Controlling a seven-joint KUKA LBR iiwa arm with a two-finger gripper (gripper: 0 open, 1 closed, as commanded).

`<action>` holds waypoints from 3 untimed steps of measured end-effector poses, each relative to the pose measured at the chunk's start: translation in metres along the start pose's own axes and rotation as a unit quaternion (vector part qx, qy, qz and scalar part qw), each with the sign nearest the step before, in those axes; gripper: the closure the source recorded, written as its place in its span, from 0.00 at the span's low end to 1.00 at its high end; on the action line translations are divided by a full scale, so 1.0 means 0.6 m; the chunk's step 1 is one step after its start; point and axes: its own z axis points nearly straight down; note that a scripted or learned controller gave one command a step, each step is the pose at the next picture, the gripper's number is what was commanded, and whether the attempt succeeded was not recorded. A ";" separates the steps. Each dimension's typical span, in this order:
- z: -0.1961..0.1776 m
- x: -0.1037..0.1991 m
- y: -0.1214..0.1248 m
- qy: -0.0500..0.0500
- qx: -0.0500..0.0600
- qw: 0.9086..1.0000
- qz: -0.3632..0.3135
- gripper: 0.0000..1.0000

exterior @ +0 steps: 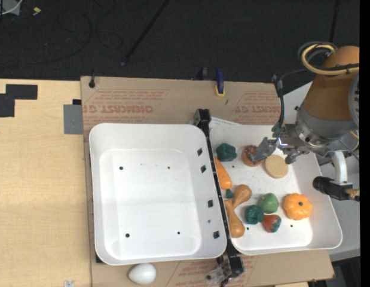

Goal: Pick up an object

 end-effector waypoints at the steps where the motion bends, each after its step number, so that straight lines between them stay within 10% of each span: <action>1: 0.034 0.149 -0.009 0.002 0.002 1.000 -0.003 0.00; 2: 0.038 0.283 0.025 0.002 0.000 1.000 -0.004 0.00; 3: -0.091 0.328 0.103 0.001 -0.004 1.000 -0.001 0.00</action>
